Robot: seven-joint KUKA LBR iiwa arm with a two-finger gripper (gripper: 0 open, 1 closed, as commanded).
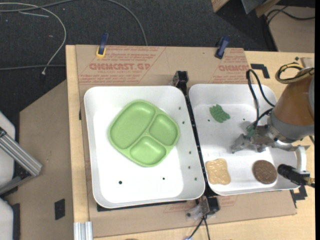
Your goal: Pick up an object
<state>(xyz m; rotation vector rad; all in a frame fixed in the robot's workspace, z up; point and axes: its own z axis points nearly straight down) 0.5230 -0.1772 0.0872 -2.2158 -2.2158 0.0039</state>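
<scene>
The gripper [241, 145] is hovering low in the right bin [200, 134] (fingers spread apart, gripping nothing). A tan cracker [218, 172] is lying just below-left, a brown cookie [264, 171] below-right, green leaf [219, 113] above.

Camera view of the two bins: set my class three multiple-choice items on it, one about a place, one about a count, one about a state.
1. Where does the green divided plate lie?
A. In the left bin
B. In the right bin
C. On the floor

2. How many loose items lie in the right bin?
A. One
B. Three
C. Five

3. How is the gripper placed?
A. Low over the right bin's floor, between the items
B. Resting on the green plate
C. Raised outside both bins

Answers:
1. A, the plate sits mid-floor in the left bin.
2. B, a green leafy piece, a tan piece and a brown round piece.
3. A, it is over bare white floor among those three.
</scene>
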